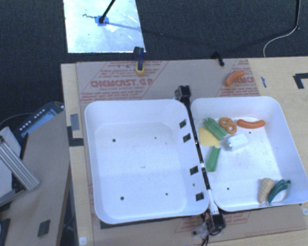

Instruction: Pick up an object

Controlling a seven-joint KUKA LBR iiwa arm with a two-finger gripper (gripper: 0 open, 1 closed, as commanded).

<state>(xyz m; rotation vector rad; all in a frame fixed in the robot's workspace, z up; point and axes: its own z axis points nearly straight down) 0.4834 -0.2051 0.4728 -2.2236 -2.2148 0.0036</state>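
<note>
Aim for the right bin (289,142), where every pickable piece lies; skip the crowded cluster by the dividing wall, with green pod (213,159), yellow piece (206,137) and white block (236,141) touching or nearly so. Favour instead the orange sausage (251,123) near the far wall, apparently clear on both long sides; descend centred and close across its narrow width. Cannot tell whether the pincer is released or clenched; confirm spread before lowering.

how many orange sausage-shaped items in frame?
2. One sausage lies in the right bin near its far wall; the other sausage lies outside the bins, on the board behind the right bin. None looks hidden.
</note>
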